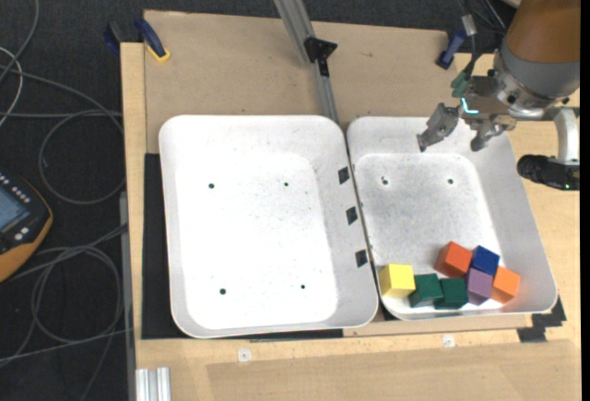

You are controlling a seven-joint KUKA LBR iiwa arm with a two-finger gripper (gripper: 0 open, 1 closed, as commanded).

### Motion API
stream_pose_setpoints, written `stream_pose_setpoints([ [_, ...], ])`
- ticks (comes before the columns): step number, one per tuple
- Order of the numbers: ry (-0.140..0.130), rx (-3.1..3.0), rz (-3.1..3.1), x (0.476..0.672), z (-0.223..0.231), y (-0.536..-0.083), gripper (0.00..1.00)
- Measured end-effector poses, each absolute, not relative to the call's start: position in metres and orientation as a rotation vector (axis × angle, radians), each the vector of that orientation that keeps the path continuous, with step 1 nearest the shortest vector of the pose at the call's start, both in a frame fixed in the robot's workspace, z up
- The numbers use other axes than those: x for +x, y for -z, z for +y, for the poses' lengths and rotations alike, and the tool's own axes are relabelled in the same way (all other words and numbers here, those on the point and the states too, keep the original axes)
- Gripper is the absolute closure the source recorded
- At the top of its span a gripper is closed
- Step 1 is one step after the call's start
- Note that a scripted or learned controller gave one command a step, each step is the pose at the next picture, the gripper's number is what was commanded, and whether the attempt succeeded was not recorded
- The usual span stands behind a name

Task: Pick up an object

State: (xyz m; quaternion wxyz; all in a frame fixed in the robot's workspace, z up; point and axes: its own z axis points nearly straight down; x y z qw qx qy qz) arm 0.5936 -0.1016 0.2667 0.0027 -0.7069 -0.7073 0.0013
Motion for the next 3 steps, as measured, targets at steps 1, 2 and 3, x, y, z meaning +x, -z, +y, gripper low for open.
stream_pose_setpoints([
  [1,0.000,-2.220,-2.221,0.594,-0.102,-0.269,0.00],
  [2,-0.005,-2.218,-2.217,0.592,-0.098,-0.226,0.00],
  [3,-0.007,-2.217,-2.216,0.596,-0.099,-0.164,0.00],
])
